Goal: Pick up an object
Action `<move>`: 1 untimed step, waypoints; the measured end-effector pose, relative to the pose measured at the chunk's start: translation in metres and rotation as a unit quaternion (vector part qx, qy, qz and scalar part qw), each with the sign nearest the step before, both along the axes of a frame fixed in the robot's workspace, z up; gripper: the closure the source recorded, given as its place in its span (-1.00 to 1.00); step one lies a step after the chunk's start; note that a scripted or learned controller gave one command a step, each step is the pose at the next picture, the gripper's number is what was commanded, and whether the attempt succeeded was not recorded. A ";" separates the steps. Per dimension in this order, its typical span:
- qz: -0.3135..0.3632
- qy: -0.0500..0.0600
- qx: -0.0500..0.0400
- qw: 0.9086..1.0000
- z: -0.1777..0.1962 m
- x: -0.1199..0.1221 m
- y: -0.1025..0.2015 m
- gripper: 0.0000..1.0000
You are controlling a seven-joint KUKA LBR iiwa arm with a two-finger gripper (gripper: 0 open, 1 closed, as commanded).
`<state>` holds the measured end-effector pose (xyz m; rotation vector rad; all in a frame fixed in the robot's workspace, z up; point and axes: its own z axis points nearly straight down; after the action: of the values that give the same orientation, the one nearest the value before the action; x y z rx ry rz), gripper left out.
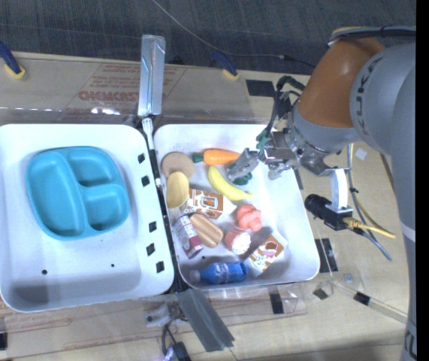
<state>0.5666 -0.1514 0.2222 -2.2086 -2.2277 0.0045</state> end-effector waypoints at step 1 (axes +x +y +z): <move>-0.015 -0.002 -0.001 1.000 -0.131 0.040 0.023 -1.00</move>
<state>0.6062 -0.1281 0.0912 -2.2438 -2.1971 0.0024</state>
